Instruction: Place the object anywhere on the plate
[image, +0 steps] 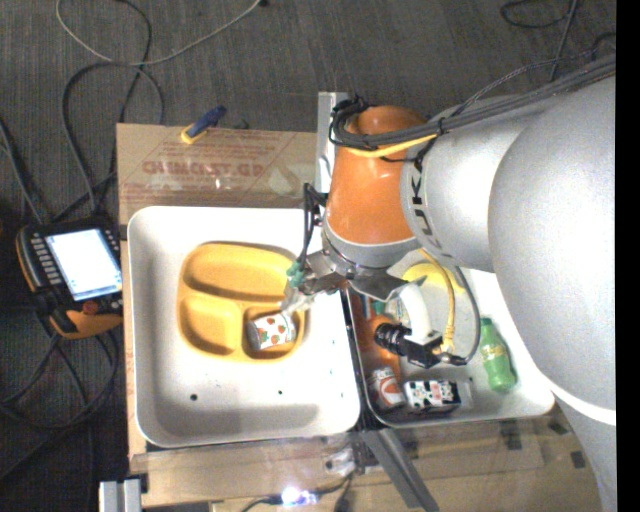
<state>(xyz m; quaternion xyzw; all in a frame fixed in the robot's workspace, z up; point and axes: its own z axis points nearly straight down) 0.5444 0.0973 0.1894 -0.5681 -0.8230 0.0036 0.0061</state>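
A yellow divided plate (215, 285) lies in the left white bin (150, 400). A small white object with red and orange spots (271, 331) rests in the plate's near-right compartment. My gripper (294, 296) hangs right over that object's far-right edge, touching or nearly touching it; the view is too small to tell which. The orange-banded wrist and the grey arm rise behind it and hide the strip between the two bins.
The right bin (530, 405) holds a green bottle (496, 362), a black and white box (433, 394), a small can (383, 386) and an orange item (384, 333). A teach pendant (78, 266) lies left of the bins, with cardboard (215, 170) behind them.
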